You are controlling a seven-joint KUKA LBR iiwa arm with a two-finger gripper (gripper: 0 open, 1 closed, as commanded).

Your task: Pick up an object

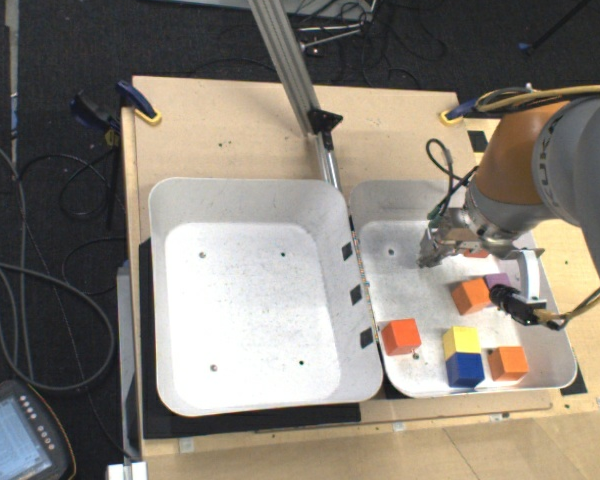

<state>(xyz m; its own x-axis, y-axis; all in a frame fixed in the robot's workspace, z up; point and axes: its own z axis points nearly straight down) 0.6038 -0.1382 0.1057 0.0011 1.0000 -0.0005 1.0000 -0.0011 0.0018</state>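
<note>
Your gripper (438,246) sits low in right bin (400,218), toward 12 o'clock part of its floor; finger state cannot tell. Orange block (470,295) lies near at gripper's 4 o'clock, purple piece (499,282) touching it. Second orange block (401,335) at 7 o'clock. Yellow block (461,340), blue block (465,369), third orange block (508,363) cluster at 5 o'clock. Left bin (180,208) at 9 o'clock.

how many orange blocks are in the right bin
3: one orange block near the right bin's left wall, one just below the gripper, one in the near right corner. The arm may hide more.
</note>
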